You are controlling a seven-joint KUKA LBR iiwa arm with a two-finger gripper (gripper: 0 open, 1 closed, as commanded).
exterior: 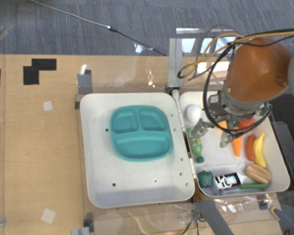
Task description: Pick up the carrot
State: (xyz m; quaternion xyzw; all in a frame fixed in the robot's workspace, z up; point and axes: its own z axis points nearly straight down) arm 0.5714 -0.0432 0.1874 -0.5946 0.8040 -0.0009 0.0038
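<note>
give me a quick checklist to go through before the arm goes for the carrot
1. Carrot in right bin: ok.
2. Arm over right bin, above carrot: ok.
3. Carrot fully exposed: not ok, upper end hidden under the arm.
4. Room around carrot: not ok, banana lies close beside it.
5. Gripper state: cannot tell.
6. Carrot between fingers: cannot tell.

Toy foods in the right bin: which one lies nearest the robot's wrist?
The carrot, the orange one. It sticks out just below the wrist, left of the yellow banana. The bread roll lies further down, the green bottle at the left wall.
</note>
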